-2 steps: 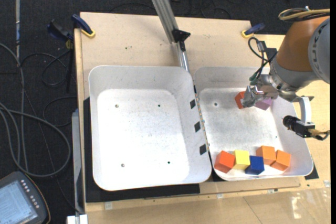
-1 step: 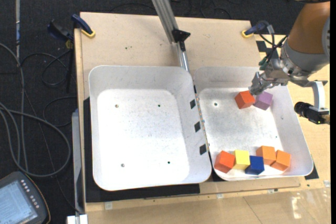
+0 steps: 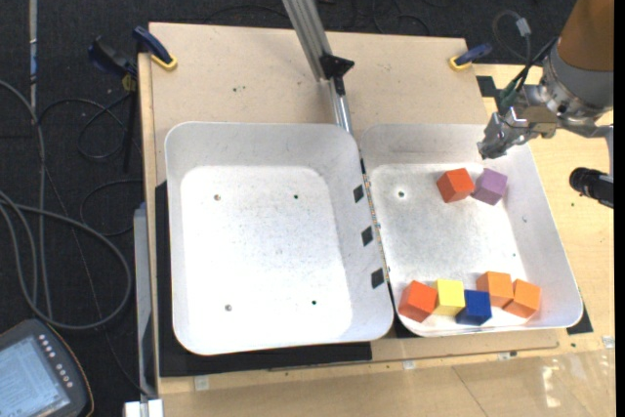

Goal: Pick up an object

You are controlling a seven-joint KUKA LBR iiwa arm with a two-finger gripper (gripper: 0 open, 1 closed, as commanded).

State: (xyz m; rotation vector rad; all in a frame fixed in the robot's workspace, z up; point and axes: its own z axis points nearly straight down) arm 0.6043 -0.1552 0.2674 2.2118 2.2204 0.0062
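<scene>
Gripper (image 3: pixel 491 145) hovers just above purple cube (image 3: pixel 489 186)

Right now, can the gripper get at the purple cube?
Probably yes. The gripper hangs just above and beside the purple cube, with nothing between them. The orange cube sits close on one side and may crowd a grasp.

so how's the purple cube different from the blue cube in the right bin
The purple cube sits near the far side of the right bin, touching only an orange cube; the blue cube lies at the near edge, packed among a cluster. The purple one is closer to the gripper. Both look similar in size.
</scene>
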